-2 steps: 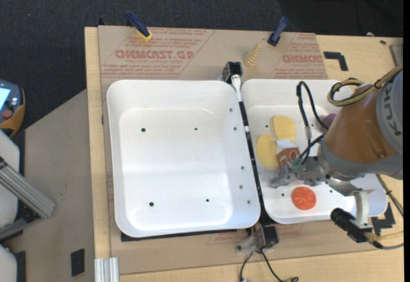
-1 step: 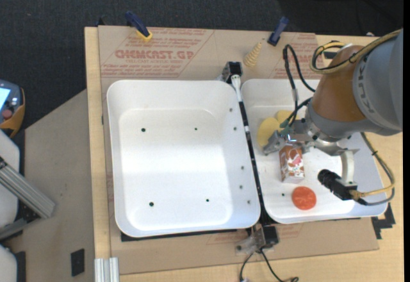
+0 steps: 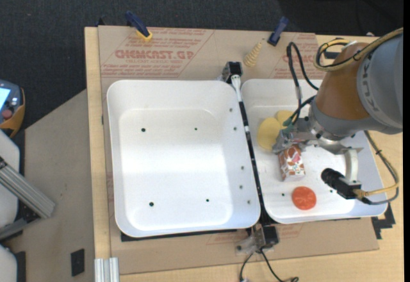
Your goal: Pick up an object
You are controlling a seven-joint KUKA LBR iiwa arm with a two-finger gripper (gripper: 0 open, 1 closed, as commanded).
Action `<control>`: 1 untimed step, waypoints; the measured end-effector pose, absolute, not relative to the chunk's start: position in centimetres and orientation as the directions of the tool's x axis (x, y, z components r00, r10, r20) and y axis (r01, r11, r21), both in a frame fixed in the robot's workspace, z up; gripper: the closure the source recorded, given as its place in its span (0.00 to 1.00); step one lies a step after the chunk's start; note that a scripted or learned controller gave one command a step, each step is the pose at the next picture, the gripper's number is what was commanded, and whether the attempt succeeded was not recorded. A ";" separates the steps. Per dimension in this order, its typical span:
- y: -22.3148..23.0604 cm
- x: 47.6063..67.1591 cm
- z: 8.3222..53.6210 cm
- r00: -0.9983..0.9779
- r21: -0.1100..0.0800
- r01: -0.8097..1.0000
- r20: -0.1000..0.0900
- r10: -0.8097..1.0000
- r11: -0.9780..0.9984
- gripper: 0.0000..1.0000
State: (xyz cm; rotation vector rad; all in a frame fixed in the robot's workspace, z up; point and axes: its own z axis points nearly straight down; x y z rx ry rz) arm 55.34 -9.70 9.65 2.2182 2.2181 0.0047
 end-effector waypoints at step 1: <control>-2.6 62.6 19.1 -0.010 0.015 1.000 0.000 1.000 0.010 1.00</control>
